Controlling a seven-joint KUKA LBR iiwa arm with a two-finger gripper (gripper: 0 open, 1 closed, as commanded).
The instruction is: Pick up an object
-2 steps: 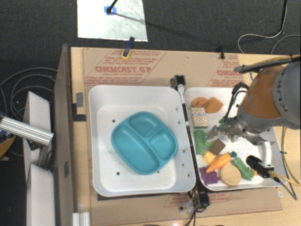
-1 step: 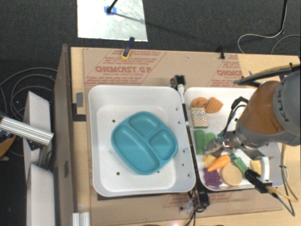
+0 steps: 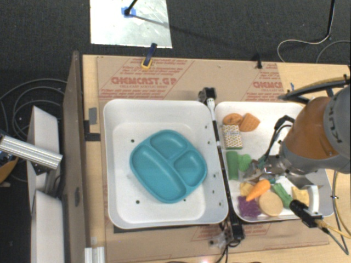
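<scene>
Reading "CHEMCAST GP": bench sheet (image 3: 143,81)

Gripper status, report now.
Gripper low in right bin, over the toy food pile. Nothing seen held. Carrot just below it, green block beside. Teal tray sits in left bin.

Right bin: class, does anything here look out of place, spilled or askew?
Nothing spilled. The toy foods are crowded in the right bin: croissants, green pieces, carrot, purple bunch, round biscuit. The teal tray sits askew in the left bin, turned against the walls.
</scene>
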